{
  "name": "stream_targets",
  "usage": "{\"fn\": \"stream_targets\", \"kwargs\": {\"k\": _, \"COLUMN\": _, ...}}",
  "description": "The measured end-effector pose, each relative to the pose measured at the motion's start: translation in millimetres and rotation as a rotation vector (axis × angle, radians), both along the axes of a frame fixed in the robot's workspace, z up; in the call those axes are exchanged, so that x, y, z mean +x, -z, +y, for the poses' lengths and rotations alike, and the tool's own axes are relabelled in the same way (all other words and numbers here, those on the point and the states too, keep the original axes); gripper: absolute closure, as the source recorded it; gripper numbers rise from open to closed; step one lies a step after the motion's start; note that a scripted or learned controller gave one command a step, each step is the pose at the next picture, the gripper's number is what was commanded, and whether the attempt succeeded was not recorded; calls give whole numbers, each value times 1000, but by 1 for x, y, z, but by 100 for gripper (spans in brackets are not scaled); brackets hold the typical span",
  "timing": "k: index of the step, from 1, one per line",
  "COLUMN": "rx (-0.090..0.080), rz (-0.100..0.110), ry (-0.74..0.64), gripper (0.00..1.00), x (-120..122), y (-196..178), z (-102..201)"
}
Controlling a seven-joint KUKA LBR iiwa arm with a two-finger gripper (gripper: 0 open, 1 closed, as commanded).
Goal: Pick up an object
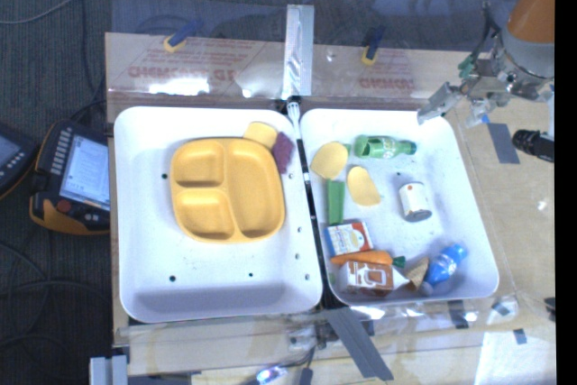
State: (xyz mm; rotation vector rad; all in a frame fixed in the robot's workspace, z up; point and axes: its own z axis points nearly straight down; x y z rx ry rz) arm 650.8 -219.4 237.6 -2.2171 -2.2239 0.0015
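The right bin [469, 194] holds a green bottle [383, 146] lying at the back, two yellow pieces [329, 160] [363, 186], a green stick [334, 201] and a small white can [414, 199]. At its front lie a red and white carton [347, 239], an orange box [363, 273] and a blue bottle [446, 264]. My gripper [456, 108] hangs over the back right corner of this bin, above the rim, open with nothing between its fingers. It is apart from every object.
The left bin [144, 266] bears a yellow divided plate [225, 189], with a small yellow piece [261, 133] and a purple thing [284, 151] at its back right. A teach pendant [72, 180] and cables lie on the floor at left.
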Motion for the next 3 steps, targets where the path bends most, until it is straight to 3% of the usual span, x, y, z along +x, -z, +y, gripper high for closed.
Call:
{"fn": "stream_targets", "kwargs": {"k": 1, "rx": 0, "rz": -2, "ry": 12, "gripper": 0, "x": -12, "y": 143, "z": 15}}
{"fn": "stream_targets", "kwargs": {"k": 2, "rx": 0, "rz": -13, "ry": 25, "gripper": 0, "x": -55, "y": 147, "z": 17}}
{"fn": "stream_targets", "kwargs": {"k": 3, "rx": -6, "rz": -15, "ry": 3, "gripper": 0, "x": -83, "y": 147, "z": 21}}
